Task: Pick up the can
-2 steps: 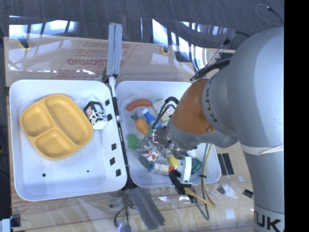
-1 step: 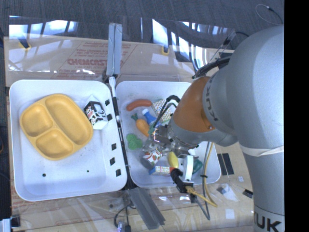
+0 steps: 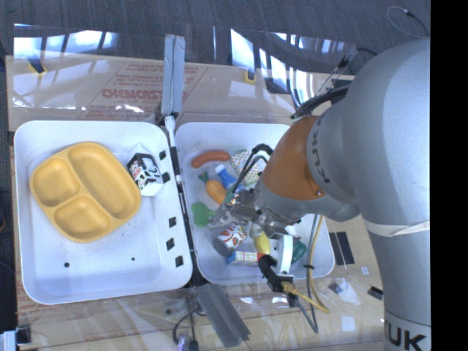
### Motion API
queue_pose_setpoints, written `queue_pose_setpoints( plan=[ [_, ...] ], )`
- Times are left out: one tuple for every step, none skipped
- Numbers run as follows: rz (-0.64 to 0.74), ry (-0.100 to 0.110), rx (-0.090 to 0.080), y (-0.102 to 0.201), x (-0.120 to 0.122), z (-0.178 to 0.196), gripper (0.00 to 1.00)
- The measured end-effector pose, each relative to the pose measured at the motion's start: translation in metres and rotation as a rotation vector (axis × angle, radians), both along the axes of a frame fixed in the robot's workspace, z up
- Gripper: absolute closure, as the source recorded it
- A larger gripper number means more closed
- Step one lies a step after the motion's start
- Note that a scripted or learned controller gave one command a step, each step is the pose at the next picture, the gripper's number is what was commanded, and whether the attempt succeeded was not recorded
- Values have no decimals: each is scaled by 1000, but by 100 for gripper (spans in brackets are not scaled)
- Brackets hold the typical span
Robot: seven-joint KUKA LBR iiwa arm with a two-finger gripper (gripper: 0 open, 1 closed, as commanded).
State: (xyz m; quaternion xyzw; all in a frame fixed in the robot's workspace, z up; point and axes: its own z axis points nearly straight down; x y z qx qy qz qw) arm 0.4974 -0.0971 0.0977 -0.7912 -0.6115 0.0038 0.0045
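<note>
The arm reaches from the right down into the right bin (image 3: 191, 196). Its gripper (image 3: 248, 224) is low over a pile of small toys near the bin's front. A small can (image 3: 232, 235) with a red and white label lies on its side just left of the gripper, touching or nearly touching it. The wrist and its orange band (image 3: 292, 167) hide the things under and behind the gripper.
Around the gripper lie an orange sausage (image 3: 210, 156), a carrot (image 3: 215, 191), a green piece (image 3: 201, 213) and a yellow item (image 3: 262, 241). The left bin (image 3: 95, 269) holds a yellow divided plate (image 3: 84, 190) and a black and white carton (image 3: 146, 172).
</note>
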Motion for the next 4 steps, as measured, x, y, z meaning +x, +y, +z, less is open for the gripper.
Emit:
queue_pose_setpoints(
  plan=[
    [6, 7, 1, 1, 0, 6, 100],
    [-38, -5, -1, 41, 12, 91, 100],
    [457, -8, 0, 11, 5, 147, 100],
    [568, -6, 3, 4, 56, 134, 100]
  ],
)
